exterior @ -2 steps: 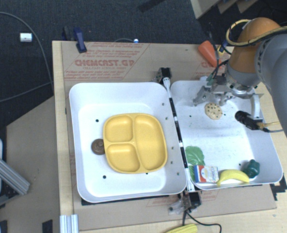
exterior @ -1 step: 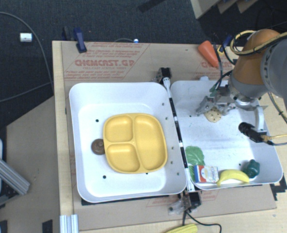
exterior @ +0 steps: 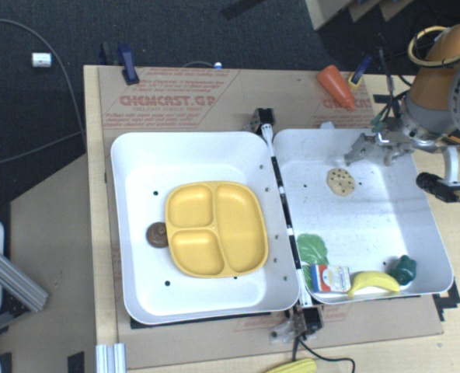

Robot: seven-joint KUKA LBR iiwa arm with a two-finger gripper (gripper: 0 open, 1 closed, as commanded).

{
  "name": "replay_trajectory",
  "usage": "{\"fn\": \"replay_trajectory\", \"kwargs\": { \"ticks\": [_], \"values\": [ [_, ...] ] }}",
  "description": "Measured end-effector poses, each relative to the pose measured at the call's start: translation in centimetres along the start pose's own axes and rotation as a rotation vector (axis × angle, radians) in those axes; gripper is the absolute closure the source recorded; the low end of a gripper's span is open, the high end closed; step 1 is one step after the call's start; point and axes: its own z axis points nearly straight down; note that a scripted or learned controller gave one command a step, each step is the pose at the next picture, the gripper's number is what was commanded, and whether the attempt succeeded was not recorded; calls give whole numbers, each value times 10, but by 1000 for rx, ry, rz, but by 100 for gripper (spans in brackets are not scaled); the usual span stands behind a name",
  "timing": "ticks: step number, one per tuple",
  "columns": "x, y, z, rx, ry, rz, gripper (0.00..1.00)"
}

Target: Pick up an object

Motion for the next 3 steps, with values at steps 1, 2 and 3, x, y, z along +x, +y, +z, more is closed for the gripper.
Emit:
{"fn": "replay_trajectory", "kwargs": {
  "ticks": [1,2,3],
  "values": [
    [38,-53,9,-4,-4,1,0],
    [68,-118,9,-5,-4,2,0],
    [6,-187,9,-3,-6,4,0]
  ]
}}
